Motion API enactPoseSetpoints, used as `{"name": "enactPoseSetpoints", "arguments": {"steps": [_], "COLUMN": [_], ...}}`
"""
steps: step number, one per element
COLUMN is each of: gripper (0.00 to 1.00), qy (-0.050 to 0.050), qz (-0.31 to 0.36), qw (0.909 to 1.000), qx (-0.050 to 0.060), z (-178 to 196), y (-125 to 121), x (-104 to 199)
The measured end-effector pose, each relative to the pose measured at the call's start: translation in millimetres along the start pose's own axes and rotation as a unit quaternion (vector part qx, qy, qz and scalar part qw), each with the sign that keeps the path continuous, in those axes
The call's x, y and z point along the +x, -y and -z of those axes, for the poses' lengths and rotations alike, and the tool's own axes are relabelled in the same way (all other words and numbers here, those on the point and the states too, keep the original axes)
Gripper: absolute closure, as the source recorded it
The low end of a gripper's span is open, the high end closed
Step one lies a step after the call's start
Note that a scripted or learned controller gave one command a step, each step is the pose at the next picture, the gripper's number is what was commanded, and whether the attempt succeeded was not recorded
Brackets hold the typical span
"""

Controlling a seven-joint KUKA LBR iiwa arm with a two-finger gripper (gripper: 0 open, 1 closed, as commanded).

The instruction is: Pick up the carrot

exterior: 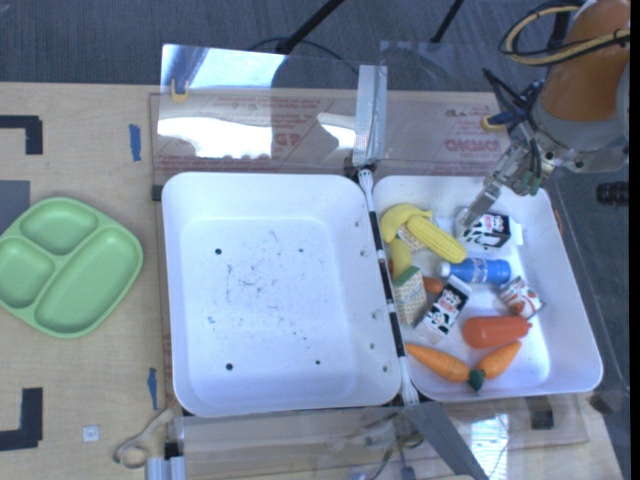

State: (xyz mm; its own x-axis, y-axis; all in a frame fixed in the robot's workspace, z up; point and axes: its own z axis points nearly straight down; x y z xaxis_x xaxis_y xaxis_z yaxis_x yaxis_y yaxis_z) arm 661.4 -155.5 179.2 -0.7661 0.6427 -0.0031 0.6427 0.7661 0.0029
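Observation:
An orange carrot (437, 361) lies near the front edge of the right bin (570, 298). A second orange tapered piece (501, 357) meets it at a green stub (477, 378). My gripper (477, 211) hangs over the back of the right bin, just above a black-and-white carton (489, 231). It is well apart from the carrot, which lies toward the front. Nothing shows held in the gripper.
The right bin also holds a banana (397, 218), a corn cob (434, 237), a blue bottle (484, 271), a red-orange vegetable (494, 330), a second cow-print carton (443, 312) and a small red-and-white box (520, 297). The left bin (190, 208) sits beside it. A green divided plate (68, 264) lies at far left.

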Motion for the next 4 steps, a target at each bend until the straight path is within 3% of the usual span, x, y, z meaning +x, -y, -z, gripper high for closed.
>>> {"name": "enactPoseSetpoints", "arguments": {"steps": [2, 3, 4], "gripper": [0.00, 0.00, 0.00], "qy": [0.000, 0.000, 0.000], "qz": [0.000, 0.160, 0.160], "qw": [1.0000, 0.9871, 0.9872], "qx": [0.000, 0.000, -0.001], "z": [0.0, 13.8, 13.8], "y": [0.0, -5.6, -5.4], "x": [0.0, 8.9, 8.8]}}
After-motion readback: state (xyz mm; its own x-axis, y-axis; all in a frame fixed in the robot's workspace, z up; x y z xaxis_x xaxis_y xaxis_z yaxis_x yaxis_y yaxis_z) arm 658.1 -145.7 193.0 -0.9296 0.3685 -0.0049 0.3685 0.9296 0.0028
